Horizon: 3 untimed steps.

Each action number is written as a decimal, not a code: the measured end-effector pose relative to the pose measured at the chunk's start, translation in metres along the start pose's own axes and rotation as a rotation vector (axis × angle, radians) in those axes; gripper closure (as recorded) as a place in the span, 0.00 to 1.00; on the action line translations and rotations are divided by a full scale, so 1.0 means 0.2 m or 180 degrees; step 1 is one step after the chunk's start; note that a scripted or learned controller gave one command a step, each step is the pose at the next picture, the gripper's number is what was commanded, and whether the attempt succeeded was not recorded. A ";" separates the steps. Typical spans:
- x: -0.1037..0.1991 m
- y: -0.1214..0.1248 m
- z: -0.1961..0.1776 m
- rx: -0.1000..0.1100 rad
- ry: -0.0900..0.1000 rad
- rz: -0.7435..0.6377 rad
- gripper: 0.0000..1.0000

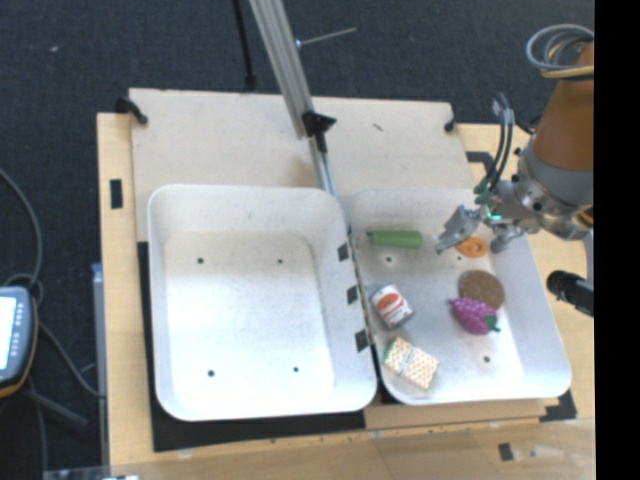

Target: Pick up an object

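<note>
The gripper (466, 230), jaws apparently open and empty, hovers above the right bin (530, 308), just beside an orange piece (473, 249); closing off-centre could nudge it away.

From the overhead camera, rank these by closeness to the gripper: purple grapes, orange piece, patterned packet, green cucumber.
Gripper is over the right bin's far end.
1. Orange piece, just under the gripper.
2. Green cucumber, to its left in view.
3. Purple grapes, toward the near side.
4. Patterned packet, near-left corner.
</note>
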<state>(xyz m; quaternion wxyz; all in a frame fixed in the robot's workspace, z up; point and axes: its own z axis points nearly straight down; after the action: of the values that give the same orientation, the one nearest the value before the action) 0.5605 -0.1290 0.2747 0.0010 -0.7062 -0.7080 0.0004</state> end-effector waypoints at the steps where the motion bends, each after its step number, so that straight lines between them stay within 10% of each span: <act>1: 0.00 0.00 -0.01 -0.0014 -0.0002 0.0003 0.00; 3: -0.01 0.06 0.43 0.0003 -0.0009 0.0026 0.00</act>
<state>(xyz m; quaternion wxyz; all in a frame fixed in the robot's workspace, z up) 0.5727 -0.1314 0.1880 0.0004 -0.7091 -0.7051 0.0018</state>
